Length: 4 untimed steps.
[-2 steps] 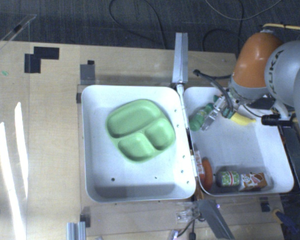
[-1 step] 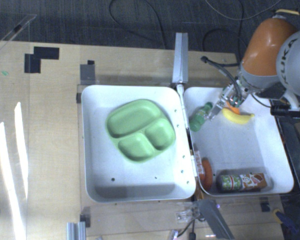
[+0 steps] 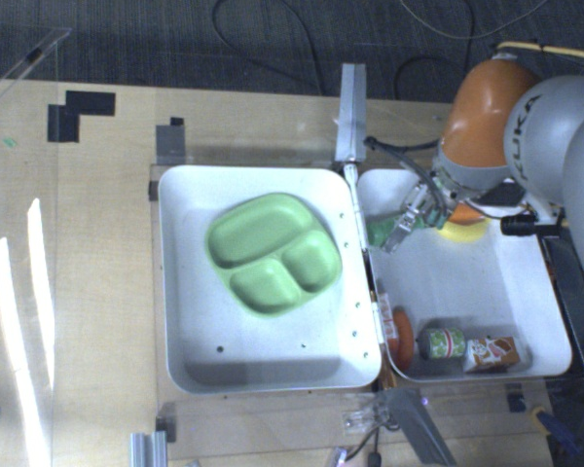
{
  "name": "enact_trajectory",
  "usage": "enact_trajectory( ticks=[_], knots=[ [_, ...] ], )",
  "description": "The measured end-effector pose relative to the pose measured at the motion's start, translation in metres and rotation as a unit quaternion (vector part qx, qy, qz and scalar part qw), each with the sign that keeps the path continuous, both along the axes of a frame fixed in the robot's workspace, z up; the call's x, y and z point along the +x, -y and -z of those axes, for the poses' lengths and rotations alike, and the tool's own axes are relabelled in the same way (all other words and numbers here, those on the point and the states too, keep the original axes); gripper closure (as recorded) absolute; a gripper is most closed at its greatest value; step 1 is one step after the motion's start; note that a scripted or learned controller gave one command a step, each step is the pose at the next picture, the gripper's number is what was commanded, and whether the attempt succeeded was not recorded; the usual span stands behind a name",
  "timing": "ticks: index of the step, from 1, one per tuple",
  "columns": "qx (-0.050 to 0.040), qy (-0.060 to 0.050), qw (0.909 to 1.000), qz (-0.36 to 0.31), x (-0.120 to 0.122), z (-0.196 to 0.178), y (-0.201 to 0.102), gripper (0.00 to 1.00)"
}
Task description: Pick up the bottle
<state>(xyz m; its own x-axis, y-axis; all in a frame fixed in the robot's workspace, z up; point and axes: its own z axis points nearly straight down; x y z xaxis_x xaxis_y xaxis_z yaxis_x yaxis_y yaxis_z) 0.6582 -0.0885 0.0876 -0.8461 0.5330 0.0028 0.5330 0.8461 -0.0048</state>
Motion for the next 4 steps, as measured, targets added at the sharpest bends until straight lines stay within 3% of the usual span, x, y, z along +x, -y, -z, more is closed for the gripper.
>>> enact_trajectory(
  ticks=[1,2,3,4],
  knots=[
    [0.0013,0.010,0.9920,0.126,-0.016,-0.100,-0.030,0.00],
    [0.0008,0.006,0.9951,0.099,-0.031,-0.021,0.024,0.00],
    [0.0009,0.007,0.9951,0.099,-0.031,-0.021,0.023,0.00],
    [0.0014,0.008,0.9931,0.117,-0.015,-0.001,0.004,0.00]
  ],
)
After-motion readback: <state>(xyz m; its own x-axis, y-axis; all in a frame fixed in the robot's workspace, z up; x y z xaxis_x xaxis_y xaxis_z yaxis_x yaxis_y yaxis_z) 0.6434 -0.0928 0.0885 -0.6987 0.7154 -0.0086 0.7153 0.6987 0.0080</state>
